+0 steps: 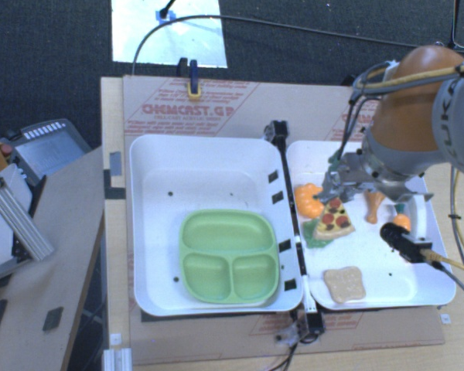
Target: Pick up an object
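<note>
The gripper hangs low over the pizza slice and orange toy; its grip state cannot be told, the wrist hiding it.

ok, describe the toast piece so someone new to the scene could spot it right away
Look at the right-hand white bin, the one the arm reaches into. The toast slice lies flat near that bin's front edge, apart from the cluster of toys under the hand. It is the only pale tan, roughly square item; the pizza slice and orange pieces behind it are brightly coloured.
</note>
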Robot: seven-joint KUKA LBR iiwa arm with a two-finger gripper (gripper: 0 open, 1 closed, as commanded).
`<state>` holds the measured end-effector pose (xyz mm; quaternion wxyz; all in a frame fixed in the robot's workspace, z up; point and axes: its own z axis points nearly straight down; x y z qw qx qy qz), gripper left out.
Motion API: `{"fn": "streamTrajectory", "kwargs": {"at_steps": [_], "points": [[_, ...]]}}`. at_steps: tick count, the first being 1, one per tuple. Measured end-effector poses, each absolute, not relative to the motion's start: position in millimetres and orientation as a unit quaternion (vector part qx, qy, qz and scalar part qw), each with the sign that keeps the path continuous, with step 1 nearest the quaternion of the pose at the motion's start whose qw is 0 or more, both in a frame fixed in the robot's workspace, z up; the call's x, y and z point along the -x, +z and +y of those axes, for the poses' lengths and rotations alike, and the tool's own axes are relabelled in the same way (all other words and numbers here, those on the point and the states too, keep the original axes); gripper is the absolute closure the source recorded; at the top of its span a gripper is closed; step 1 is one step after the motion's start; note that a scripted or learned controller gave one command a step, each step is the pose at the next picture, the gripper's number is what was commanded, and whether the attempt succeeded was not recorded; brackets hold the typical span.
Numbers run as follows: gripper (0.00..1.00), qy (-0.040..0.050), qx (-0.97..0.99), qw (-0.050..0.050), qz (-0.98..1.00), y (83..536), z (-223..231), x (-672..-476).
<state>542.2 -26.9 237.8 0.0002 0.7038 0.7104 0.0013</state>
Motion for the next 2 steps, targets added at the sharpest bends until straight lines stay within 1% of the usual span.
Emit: {"fn": "streamTrajectory", "kwargs": {"at_steps": [1,2], "points": [[1.0,0.0011,-0.704,0.0,0.711,226,29,-552.0],[1.0,0.0015,-0.703,0.0,0.711,224,94,-560.0]]}}
